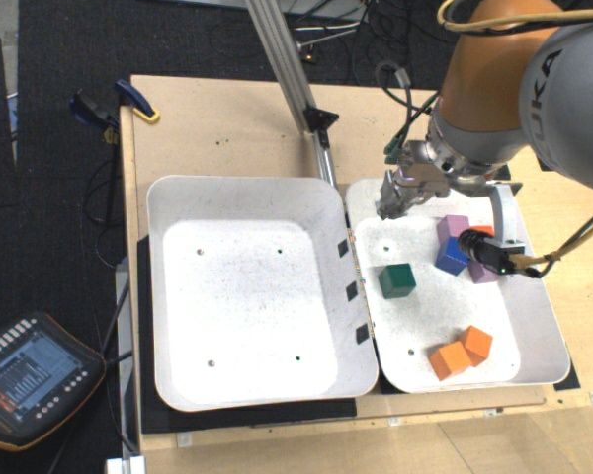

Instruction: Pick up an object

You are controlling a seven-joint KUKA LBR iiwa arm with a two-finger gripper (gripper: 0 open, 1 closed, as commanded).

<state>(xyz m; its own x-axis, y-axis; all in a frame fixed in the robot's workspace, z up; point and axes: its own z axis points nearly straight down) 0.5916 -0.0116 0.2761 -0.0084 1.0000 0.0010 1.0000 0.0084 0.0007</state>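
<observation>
A wooden desk [227,136] on dark floor carries two white bins [178,265]; the gripper [393,205] hangs mid-right, jaws' state impossible to tell.

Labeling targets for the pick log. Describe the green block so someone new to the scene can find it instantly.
Look at the right bin, the one the arm reaches over. The green block sits alone on its floor near the left wall, below the gripper. It is the only green piece; the purple and blue blocks cluster to its right and the orange blocks lie nearer the front.
</observation>
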